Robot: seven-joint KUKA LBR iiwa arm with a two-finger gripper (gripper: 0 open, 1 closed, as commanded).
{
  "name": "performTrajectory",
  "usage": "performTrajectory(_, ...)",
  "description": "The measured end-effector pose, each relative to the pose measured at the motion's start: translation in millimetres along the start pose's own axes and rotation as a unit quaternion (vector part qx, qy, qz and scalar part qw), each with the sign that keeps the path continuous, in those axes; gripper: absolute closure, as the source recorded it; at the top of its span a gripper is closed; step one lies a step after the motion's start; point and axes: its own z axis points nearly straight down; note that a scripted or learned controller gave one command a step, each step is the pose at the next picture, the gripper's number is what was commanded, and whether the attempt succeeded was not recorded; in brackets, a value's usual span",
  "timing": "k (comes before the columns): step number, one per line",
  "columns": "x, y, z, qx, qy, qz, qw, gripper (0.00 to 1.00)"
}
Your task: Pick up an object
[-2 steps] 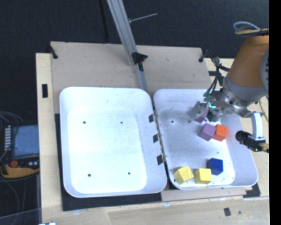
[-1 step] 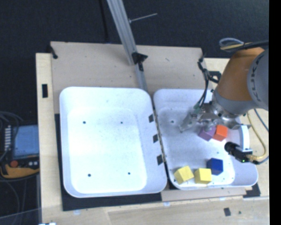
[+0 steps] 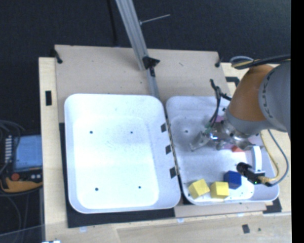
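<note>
A robotics lab: a plywood bench (image 3: 192,59) on dark floor bears two white bins (image 3: 71,135), an aluminium mast (image 3: 134,29) rises behind, and cabled electronics (image 3: 23,158) sit off its left edge

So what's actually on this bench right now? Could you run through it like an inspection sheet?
Surface: pale bench bearing two shallow white bins, left bin and right bin.
Job's things: two yellow blocks and a blue block at the right bin's near edge; a small reddish thing partly hidden by the arm.
Clutter: nothing seen.
Tool: tool low over the right bin's middle, apart from the blocks; too blurred to judge its grip.
Cables: black cable along the arm; loose wires left of the bench.
Surroundings: slanted metal pole, blue box, dark floor.
</note>
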Motion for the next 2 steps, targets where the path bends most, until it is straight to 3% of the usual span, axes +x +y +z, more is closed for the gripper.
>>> performTrajectory(1, -1, 1, 12, -0.002, -0.001, 0.001, 1.0000, 0.00)
performTrajectory(2, -3, 2, 0, -0.004, -0.001, 0.004, 1.0000, 1.00)
